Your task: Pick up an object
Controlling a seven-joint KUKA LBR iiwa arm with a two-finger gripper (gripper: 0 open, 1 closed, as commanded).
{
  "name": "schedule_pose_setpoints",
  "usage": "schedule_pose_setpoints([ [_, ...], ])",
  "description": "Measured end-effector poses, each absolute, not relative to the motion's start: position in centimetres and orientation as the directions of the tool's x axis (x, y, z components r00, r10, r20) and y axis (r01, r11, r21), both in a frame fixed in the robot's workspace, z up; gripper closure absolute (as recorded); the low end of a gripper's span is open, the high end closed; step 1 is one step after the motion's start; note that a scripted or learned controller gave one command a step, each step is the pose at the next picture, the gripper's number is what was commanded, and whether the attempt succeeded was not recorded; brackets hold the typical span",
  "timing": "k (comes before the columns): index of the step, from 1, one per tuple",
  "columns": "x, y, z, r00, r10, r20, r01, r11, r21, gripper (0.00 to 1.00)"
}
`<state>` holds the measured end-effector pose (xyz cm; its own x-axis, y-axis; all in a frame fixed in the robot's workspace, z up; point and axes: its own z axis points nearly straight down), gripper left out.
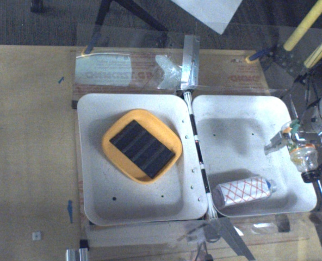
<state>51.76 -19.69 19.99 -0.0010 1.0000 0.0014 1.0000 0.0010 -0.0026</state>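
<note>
Pincer [275, 144] sits at the right bin's [242, 110] far edge; its state I cannot tell. 1 tube [242, 191] lies below; 1 yellow pad [142, 145] occupies the left bin [96, 200].

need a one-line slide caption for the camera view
End effector poised over the right bin's right edge; red-checked white tube lies in that bin, yellow tray with dark ribbed insert in the left bin.
</note>
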Motion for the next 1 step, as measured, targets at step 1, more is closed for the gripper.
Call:
schedule_pose_setpoints([
  [1, 49.24, -17.48, 9.47, -0.215, 0.977, -0.002, 0.977, 0.215, 0.002, 0.0],
])
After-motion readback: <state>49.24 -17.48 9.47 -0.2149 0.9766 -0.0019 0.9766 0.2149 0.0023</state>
